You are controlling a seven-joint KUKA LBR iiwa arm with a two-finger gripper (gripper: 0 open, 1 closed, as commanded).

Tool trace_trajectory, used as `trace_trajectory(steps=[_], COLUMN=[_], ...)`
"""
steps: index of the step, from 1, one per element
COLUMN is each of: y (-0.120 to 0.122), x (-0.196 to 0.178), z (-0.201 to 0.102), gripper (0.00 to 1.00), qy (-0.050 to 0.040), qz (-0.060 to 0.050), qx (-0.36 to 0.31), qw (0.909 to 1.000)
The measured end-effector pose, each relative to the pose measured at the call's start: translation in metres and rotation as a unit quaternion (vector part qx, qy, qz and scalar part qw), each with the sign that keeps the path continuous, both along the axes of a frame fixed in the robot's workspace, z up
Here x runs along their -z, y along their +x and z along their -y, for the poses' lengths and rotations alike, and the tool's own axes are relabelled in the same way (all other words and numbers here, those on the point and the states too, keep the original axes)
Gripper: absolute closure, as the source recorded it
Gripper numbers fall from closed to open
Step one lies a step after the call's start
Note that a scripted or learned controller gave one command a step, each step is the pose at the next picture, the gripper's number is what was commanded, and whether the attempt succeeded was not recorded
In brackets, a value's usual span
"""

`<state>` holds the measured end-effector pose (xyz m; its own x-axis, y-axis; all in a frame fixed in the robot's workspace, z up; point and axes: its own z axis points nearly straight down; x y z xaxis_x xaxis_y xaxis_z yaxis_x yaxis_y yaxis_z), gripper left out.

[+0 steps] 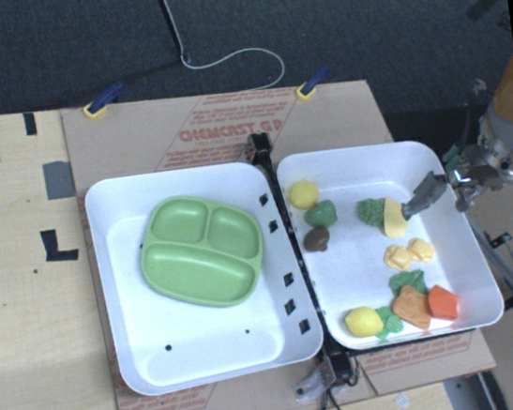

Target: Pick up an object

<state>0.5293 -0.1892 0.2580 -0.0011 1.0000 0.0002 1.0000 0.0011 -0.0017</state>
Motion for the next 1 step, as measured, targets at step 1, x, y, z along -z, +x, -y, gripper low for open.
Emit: trace_trajectory(steps=[1], y=[-0.0375], x=[0.0013], z=[-0.1365], gripper=[0.0], qy=[0.0026], qz=[-0.001], qx=[-0.006], qw=[1.0])
